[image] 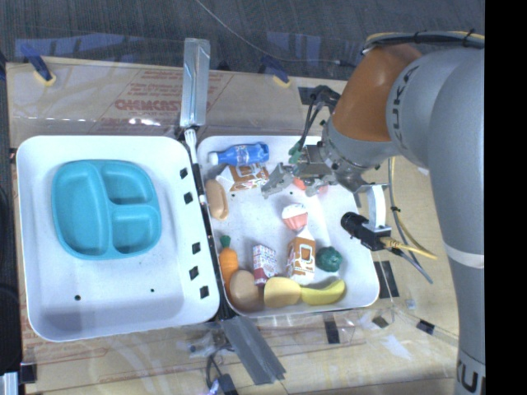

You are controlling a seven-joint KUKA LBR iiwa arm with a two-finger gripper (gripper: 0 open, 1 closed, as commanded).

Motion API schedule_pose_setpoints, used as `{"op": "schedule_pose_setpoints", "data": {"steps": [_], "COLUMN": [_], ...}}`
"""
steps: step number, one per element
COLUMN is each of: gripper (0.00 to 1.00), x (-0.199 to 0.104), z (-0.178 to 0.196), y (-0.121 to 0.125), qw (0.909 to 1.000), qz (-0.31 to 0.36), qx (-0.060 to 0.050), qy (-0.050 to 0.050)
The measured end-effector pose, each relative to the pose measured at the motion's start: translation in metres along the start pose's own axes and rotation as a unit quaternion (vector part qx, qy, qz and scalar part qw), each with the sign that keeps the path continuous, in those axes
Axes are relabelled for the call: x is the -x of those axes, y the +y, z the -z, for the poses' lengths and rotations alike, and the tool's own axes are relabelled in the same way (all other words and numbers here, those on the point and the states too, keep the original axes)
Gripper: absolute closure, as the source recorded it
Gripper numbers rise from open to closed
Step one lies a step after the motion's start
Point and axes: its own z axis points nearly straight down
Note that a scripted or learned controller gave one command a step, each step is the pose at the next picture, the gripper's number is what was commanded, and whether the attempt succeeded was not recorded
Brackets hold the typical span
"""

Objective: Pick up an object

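My pincer (290,177) sits over the right bin (362,290), near its back edge, just beside the blue bottle (240,154). Can't tell its state, nothing visibly in it. Toy food along the front: banana (323,292), carrot (228,263), potato (243,290). Teal tray (105,207) in the left bin (49,303).

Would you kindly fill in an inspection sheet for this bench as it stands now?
Surface: left bin and right bin side by side.
Job's things: blue bottle, hot dog, carrot, banana, ice cream cone in right bin.
Clutter: teal divided tray in left bin.
Grippers: gripper low over right bin's far side.
Cables: thin cable across floor.
Surroundings: dark carpet.
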Motion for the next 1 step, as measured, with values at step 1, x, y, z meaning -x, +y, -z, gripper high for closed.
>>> {"op": "schedule_pose_setpoints", "data": {"steps": [1], "gripper": [0.0], "x": [-0.0192], "z": [0.0464], "y": [-0.0005], "qw": [0.9998], "qz": [-0.022], "qx": [0.003], "qy": [0.0]}}
